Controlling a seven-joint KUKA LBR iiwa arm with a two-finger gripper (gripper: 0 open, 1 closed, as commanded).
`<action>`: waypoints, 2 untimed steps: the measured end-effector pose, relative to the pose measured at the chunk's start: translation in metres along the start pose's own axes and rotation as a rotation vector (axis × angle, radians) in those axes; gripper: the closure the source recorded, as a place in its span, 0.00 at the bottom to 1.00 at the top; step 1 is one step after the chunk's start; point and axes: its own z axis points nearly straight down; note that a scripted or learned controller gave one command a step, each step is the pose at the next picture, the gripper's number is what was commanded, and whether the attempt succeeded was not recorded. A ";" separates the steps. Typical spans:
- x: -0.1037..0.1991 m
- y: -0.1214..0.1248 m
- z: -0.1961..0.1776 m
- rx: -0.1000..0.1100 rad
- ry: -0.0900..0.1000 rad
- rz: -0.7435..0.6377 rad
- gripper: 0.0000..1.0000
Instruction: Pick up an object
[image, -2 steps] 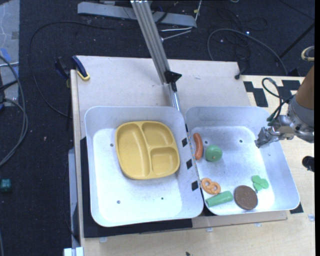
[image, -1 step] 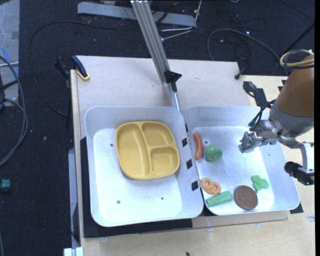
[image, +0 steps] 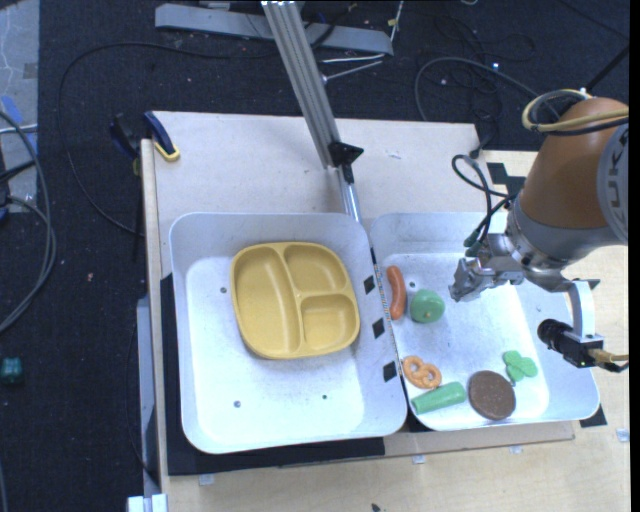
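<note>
The gripper (image: 468, 283) is held above the right bin (image: 560, 405), just right of the green ball (image: 427, 306) and the sausage (image: 396, 291), presumably for a pick among them. Whether anything is gripped cannot be told. A compartmented yellow tray (image: 295, 299) is kept in the left bin (image: 200, 400).

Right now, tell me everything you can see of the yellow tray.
The yellow tray is a rounded-corner plate that looks like matte plastic, divided by raised ridges into three compartments: one long on its left, two smaller on its right. It lies flat, right side up, turned slightly, in the upper middle of the left bin, resting on the bin's floor. Nothing lies in it.
</note>
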 end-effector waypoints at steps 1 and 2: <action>0.049 -0.001 -0.012 0.000 -0.001 0.000 1.00; 0.100 0.001 -0.004 0.003 -0.001 0.001 1.00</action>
